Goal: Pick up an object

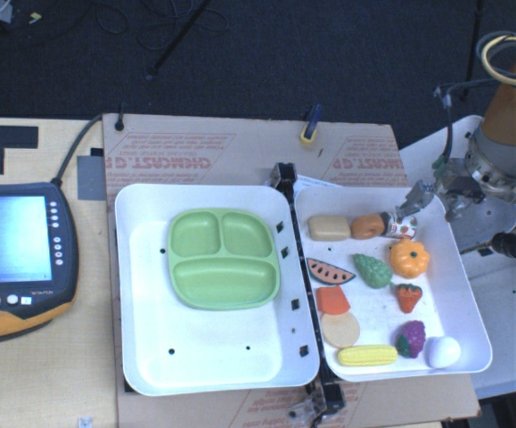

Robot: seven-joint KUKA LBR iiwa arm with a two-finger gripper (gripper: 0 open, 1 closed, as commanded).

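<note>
- The jaws point(415, 199) hang over the far right part of the right bin point(471, 301), just above a small red-and-white item point(402, 228) at the end of the brown sausage-like piece point(367, 227); how far open they stand I cannot tell, and nothing shows clearly between them.
- The arm point(498, 123), grey with an orange band, comes in over that bin's right rim.
- Just below the jaws sit the orange pumpkin point(409, 259), the green leafy piece point(373, 270) and the strawberry point(408, 297), close together.
- Along the far side lies the beige bread piece point(329, 228), touching the sausage-like piece.
- The watermelon slice point(330, 272), orange-red slab point(333, 300) and tan round point(340, 329) crowd the left wall.
- The corn cob point(367, 356), purple grapes point(410, 338) and white egg point(442, 352) line the near rim.
- Bare floor shows in the bin's middle and along its right wall.
- The left bin point(142, 346) holds a green divided plate point(224, 259), with open white floor around it.
- On the counter point(26, 373), a pendant with a lit screen point(17, 257) lies well left of the bins; cardboard point(204, 154) sits under them.
</note>
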